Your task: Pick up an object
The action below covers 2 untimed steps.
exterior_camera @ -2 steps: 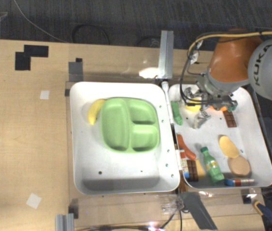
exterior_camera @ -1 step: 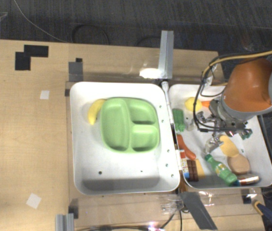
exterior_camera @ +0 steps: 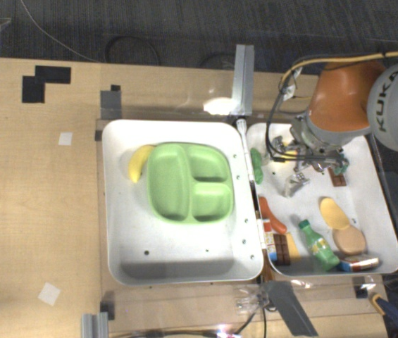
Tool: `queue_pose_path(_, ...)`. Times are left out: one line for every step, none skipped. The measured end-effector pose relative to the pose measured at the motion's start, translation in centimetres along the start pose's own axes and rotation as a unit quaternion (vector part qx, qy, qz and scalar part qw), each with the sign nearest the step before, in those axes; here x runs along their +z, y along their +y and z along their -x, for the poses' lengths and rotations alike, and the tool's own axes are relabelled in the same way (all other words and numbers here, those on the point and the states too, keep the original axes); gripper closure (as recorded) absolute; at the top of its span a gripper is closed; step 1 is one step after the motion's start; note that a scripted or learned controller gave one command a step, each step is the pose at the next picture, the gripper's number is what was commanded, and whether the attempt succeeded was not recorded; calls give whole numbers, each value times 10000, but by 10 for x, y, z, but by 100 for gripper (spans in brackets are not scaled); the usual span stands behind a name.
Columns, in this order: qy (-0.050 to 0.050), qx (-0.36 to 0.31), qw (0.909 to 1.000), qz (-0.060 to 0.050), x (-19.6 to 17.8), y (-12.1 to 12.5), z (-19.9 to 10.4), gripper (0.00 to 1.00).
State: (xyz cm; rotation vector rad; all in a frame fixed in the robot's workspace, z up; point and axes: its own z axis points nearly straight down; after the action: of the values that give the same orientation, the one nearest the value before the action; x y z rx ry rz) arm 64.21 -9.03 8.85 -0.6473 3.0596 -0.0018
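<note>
Gripper: the gripper (exterior_camera: 297,182) hung low over the upper part of the right bin (exterior_camera: 385,210), under the orange wrist band; whether it was open or closed could not be told, and nothing was seen held in it.
Nearest things: a green piece (exterior_camera: 256,165) lay against the bin's left wall just beside the claw; a small brown block (exterior_camera: 337,179) lay to the other side, near the arm.
Likely target: the yellow oval piece (exterior_camera: 334,213), lying flat below the claw on bare floor, apart from its neighbours except the tan round piece (exterior_camera: 350,241) just beside it. It looked light and smooth, probably a hard toy, so likely to slip; a hold across its narrow width would suit best.
Other candidates: the green bottle (exterior_camera: 319,245) lay tilted, round and apt to roll; an orange piece (exterior_camera: 272,217) hugged the left wall, awkward to reach.
Left bin: the left bin (exterior_camera: 125,259) held a green divided tray (exterior_camera: 188,182) with a banana (exterior_camera: 138,163) touching its edge, well apart from the claw.
</note>
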Motion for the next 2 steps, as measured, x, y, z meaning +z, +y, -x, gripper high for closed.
queue_pose_path(20,283,9996,-22,-1,-86,-58,0)
queue_pose_path(7,1324,9912,-20,-4,-47,-148,0)
